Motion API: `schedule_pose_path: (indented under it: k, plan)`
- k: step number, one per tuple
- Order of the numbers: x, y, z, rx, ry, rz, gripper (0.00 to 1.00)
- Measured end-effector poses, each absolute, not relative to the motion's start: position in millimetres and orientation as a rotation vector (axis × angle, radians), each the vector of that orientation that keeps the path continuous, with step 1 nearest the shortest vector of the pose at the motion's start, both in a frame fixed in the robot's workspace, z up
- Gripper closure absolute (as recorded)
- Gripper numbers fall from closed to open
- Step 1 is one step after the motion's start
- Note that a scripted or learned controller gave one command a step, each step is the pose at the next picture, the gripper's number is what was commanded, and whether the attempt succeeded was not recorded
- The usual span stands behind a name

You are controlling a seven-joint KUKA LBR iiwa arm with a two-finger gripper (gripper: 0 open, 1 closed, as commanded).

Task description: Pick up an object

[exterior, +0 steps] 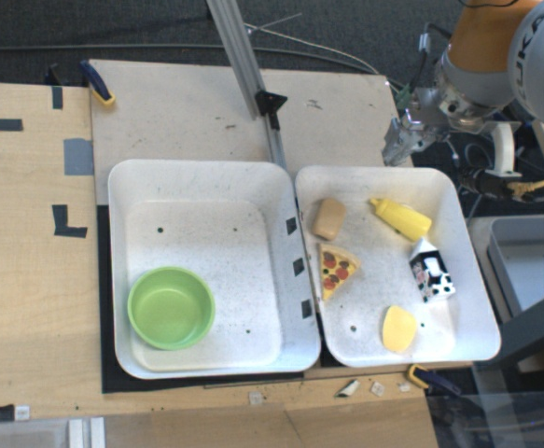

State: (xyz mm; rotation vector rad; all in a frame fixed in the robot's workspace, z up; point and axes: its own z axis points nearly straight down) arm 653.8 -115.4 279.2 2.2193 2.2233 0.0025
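The right bin [458, 203] holds a tan bread-like piece [327, 218], a pizza slice [336, 270], a yellow mustard bottle [402, 217], a black-and-white carton [430, 273] and a pale yellow piece [399, 329]. In the left bin [122, 194] a green bowl [171, 307] sits at the front left corner. My gripper [398, 147] hangs above the back edge of the right bin, up and right of the bread piece, apart from every object.
A slanted metal pole [244, 54] runs from the top down to the gap between the bins. Cables lie on the dark backdrop. A yellow-blue clamp [97, 82] grips the board's back left corner, another [430, 378] the front right.
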Motion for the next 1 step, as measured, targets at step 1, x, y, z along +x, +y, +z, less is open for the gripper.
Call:
schedule_pose_path:
  k: [1]
  plan:
    - [642.9, -63.6, 275.5, 2.219, 2.230, -0.003, 1.00]
